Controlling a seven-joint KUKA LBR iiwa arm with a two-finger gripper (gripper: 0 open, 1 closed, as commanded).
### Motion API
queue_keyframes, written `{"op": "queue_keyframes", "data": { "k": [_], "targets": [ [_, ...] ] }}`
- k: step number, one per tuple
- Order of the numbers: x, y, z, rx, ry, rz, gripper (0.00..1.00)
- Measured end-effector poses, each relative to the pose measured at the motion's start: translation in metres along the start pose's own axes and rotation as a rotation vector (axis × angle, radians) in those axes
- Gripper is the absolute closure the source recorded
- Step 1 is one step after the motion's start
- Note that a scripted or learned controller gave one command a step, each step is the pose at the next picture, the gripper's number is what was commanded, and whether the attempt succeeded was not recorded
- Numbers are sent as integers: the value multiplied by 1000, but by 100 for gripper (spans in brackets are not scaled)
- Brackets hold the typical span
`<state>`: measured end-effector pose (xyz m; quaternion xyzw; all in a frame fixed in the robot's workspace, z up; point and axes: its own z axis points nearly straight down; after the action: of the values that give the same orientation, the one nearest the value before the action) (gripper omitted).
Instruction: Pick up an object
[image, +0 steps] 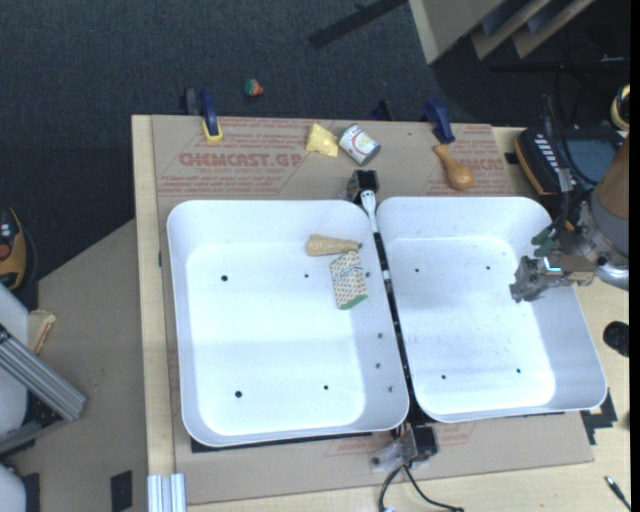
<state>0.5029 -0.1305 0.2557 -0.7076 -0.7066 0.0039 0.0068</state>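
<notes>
From the camera view I have the gripper (527, 281) over the right bin (480, 390), close to that bin's right wall and about midway along it, with the arm (610, 215) coming in over the bench's right edge. I cannot tell how the jaws stand; the tool is a small grey cluster from this angle and nothing is visibly caught in it.

The pickable things lie well apart from it, in the left bin (270, 400). A tan cone-shaped piece (331, 245) lies near that bin's far edge, towards its far right corner, and a patterned packet (348, 278) lies just beside it on the near side, close to or touching it; I cannot say which. Both sit close to the wall that the two bins share.

Outside the bins, on the bench (300, 157) along its far edge, I see a yellow wedge (322, 141), a small can (359, 144) just beside it, and a wooden pear-shaped piece (454, 168) nearer the far right corner.

My read is that the pick has not been made: nothing is lifted and both pieces rest on the bin floor. What is left is essentially everything: carrying the tool across the shared wall, setting it above one of the two pieces, descending, closing and lifting.
</notes>
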Motion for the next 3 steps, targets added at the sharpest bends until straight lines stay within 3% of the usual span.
{"op": "queue_keyframes", "data": {
  "k": [1, 2, 3],
  "targets": [
    [38, 21, -124, -32, -6, -8, 100],
    [147, 44, -1, -3, 0, -12, 100],
    [139, 45, -8, -15, -4, -1, 0]
  ]
}}
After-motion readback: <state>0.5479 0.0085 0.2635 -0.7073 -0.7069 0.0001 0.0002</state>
